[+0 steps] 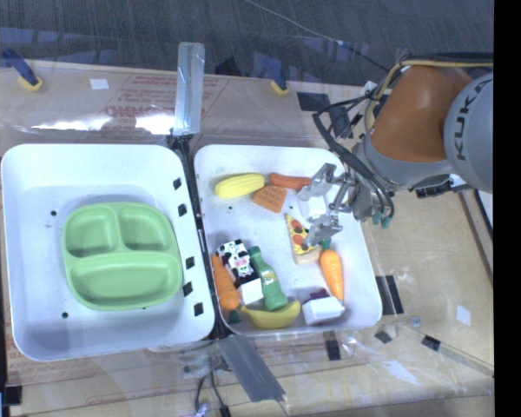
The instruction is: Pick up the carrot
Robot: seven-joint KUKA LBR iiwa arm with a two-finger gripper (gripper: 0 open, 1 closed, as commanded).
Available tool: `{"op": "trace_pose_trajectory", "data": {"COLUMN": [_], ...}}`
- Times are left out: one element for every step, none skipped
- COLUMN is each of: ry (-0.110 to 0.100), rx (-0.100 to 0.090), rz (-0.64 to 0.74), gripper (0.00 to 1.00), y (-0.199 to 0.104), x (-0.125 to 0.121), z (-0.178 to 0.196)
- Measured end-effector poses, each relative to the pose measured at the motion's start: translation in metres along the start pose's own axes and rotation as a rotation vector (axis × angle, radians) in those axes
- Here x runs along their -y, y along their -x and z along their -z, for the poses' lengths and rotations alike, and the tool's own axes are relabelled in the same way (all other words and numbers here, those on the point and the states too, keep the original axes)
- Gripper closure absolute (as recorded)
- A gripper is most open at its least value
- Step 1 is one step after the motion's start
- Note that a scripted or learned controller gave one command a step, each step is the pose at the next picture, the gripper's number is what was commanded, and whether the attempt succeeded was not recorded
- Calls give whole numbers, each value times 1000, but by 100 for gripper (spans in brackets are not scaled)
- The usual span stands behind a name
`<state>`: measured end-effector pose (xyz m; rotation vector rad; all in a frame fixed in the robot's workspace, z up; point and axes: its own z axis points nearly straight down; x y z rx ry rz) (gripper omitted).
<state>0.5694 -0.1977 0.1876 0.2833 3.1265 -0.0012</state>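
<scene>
1. Your arm (434, 120) carries the one clearly legible mark on the bench: white capitals reading "KUKA" run down its grey casing at the right, beside the orange band. Faint reddish printing shows under the clear sheet behind the bins, too washed out to read.

2. Your gripper (323, 205) hangs over the right part of the right bin (365, 259); whether its fingers are parted or closed cannot be told from this angle, and nothing is visibly caught between them.

3. The carrot (332, 273) lies in the right bin near its right wall, green stub pointing up toward the gripper, tip pointing down toward a small white block (323, 309).

4. Just left of the carrot, a pizza slice (300, 235) sits partly under the gripper, the nearest thing crowding your target.

5. Along the bin's far side you see a corn cob (240, 185), an orange wedge (272, 200) and an orange-red piece (288, 181) just beside it.

6. At the near left, a cow-patterned block (235, 260), a green bottle (268, 284), a banana (273, 316) and a second orange vegetable (225, 284) are bunched together, well apart from the carrot.

7. The left bin (35, 172) holds a green divided plate (120, 256).
</scene>
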Motion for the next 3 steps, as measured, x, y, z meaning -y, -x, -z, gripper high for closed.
{"op": "trace_pose_trajectory", "data": {"ry": [0,-1,1], "rx": [9,18,-1], "rz": [-128,-119,-531], "gripper": [0,100,100], "y": [-26,-22,-37], "x": [17,15,-30], "z": [-90,-78,-49]}}
